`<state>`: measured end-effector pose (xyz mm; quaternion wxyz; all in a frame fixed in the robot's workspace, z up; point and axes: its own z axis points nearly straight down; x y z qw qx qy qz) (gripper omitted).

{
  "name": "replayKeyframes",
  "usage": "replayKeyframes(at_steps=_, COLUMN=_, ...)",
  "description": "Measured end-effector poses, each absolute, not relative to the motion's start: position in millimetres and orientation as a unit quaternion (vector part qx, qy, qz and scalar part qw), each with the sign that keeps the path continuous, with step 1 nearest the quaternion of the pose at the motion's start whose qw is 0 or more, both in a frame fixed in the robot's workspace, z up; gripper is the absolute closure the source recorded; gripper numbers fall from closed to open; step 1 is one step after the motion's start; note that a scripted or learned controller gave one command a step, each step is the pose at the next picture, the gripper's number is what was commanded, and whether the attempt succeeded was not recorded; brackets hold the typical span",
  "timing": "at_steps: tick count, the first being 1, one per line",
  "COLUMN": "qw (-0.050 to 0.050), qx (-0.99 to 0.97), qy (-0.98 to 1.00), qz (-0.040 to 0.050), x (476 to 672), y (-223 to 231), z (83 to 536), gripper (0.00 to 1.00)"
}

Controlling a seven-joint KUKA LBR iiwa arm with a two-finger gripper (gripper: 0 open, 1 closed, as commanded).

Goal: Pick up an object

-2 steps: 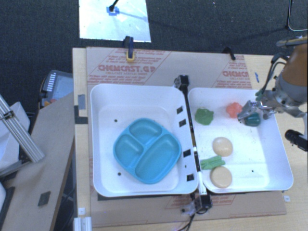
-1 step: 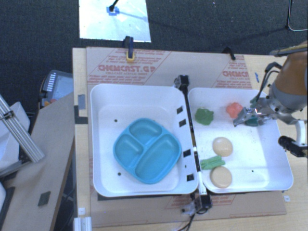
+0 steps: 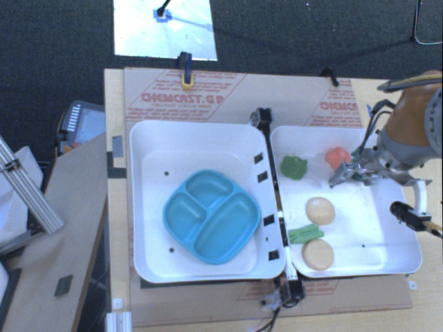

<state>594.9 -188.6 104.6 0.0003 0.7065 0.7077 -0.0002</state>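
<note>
- Where the arm enters at the right of the frame, you see the gripper low in the right bin, beside the orange-red piece; finger spacing can't be told.
- You'll find a green lump left of it.
- Lower, two cream rounds flank a green stick.
- Your left bin holds a blue divided plate.

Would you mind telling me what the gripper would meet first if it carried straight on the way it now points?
Probably the orange-red object: the gripper points toward the view's left and sits just beside it. Height is unclear from above, so it might pass it and reach the green object.
</note>
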Motion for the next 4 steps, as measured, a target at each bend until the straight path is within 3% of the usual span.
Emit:
replayKeyframes(at_steps=1, qw=0.0, qx=0.706, qy=0.708, qz=-0.0001, x=595.5, y=-188.2, z=84.0, gripper=0.0)
replayKeyframes(at_steps=2, qw=0.002, qx=0.706, qy=0.708, qz=0.0011, x=597.0, y=-188.5, z=96.1, gripper=1.0)
replayKeyframes(at_steps=4, qw=0.003, qx=0.705, qy=0.709, qz=0.0013, x=595.4, y=-179.3, z=210.3, gripper=1.0)
